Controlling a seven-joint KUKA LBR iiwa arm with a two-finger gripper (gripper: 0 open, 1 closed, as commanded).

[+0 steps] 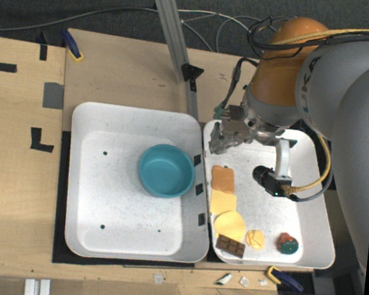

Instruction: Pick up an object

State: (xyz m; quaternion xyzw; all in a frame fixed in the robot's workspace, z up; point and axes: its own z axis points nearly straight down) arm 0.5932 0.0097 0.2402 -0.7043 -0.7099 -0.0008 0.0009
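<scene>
Tabletop [11,157], tan board, bearing two white bins side by side. Arm [351,83], grey with orange band, entering from the right and bent down over the right bin's far end. Left bin [86,198], holding one item: blue bowl [166,170], upright, near the bin's middle, slightly toward the dividing wall. Right bin [309,211], holding the small pieces, all grouped toward the near end. Pincer [223,140], low over the far left corner of the right bin, close to the dividing wall; nothing visible between its tips, and its opening cannot be judged from this angle. Orange block [222,179], flat, just nearer the camera than the pincer along the bin's left side, its long axis running along the bin's length; judged the closest candidate for a pick, lying a short way toward the near end from the tips. Yellow slab [224,201], touching the orange block's near edge. Yellow disc [231,223], overlapping the slab's near end. Brown bar [231,247], at the disc's near edge, long axis across the bin. Yellow lump [255,238], just beside the bar. Red-green piece [287,242], near the lump, farthest of the set from the pincer.
</scene>
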